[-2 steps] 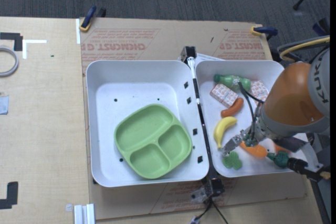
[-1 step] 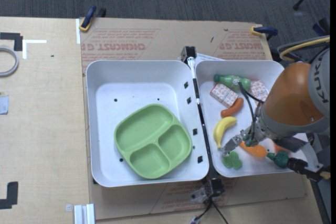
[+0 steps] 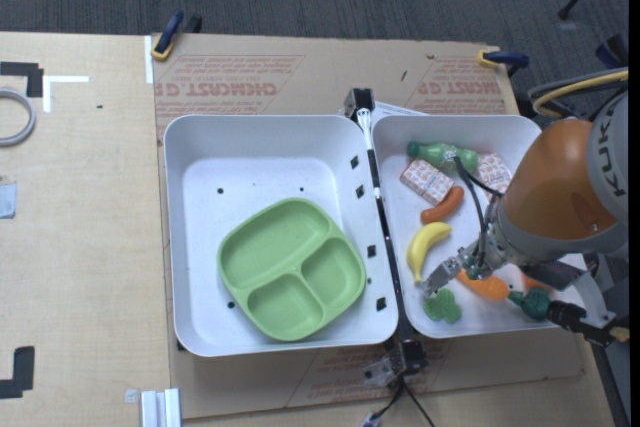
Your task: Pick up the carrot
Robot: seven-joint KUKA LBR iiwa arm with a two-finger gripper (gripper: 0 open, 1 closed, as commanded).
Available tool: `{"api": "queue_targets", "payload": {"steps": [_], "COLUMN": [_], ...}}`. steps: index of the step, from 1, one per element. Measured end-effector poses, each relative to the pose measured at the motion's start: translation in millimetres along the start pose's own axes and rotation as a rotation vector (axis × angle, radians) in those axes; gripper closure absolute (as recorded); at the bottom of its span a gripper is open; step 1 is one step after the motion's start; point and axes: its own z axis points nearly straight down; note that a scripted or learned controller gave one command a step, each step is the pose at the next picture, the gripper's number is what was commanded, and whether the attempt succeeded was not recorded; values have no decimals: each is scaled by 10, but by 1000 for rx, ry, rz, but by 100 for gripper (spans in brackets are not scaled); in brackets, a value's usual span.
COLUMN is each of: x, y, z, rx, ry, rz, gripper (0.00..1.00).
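The carrot (image 3: 490,289) is orange with a green leafy end (image 3: 535,304). It lies flat near the front of the right bin (image 3: 395,130). My gripper (image 3: 460,270) is low in that bin, at the carrot's left end and partly over it. It sits between the banana (image 3: 427,248) and the carrot. The arm's orange band (image 3: 555,180) covers the right part of the bin.
The right bin also holds a green bottle (image 3: 440,154), a cracker pack (image 3: 427,180), a reddish sausage (image 3: 443,205) and a piece of broccoli (image 3: 442,308) just below the gripper. The left bin (image 3: 200,215) holds a green divided plate (image 3: 290,268).
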Motion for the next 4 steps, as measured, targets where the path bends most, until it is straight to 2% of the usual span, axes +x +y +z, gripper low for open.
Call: {"api": "queue_targets", "payload": {"steps": [4], "x": [0], "y": [0], "z": [0], "rx": [0], "ry": [0], "rz": [0], "gripper": [0]}}
